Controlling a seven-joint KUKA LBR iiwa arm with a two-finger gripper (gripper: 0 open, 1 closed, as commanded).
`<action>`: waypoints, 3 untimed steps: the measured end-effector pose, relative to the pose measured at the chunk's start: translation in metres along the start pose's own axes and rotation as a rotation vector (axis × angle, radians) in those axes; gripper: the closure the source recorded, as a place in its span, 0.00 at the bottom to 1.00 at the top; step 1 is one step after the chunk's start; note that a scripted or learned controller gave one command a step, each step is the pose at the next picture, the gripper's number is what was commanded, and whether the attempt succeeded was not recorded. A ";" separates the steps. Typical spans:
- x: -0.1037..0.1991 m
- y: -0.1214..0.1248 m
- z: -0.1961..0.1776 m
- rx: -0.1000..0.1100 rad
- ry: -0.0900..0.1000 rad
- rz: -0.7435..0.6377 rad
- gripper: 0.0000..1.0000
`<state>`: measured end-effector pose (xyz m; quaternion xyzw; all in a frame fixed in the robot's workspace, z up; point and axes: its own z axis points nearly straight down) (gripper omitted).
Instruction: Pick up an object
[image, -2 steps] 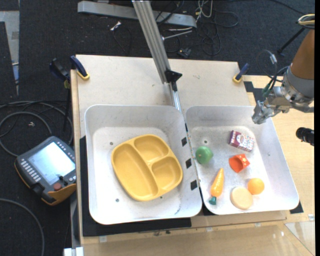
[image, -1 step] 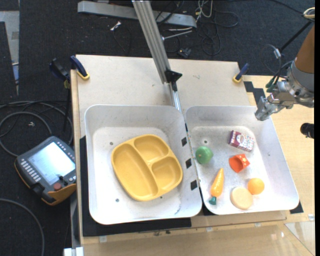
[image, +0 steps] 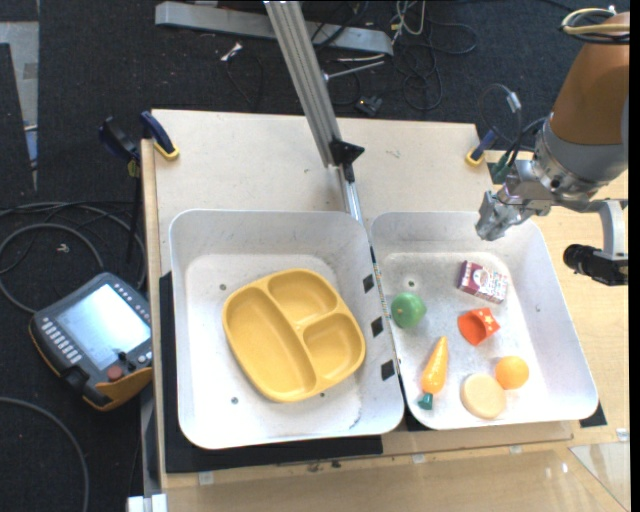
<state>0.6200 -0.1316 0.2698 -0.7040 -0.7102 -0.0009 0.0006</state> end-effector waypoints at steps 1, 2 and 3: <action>0.057 0.007 0.014 0.001 0.000 0.000 1.00; 0.107 0.003 0.028 0.003 0.000 0.001 1.00; 0.166 0.001 0.039 0.003 0.000 0.000 1.00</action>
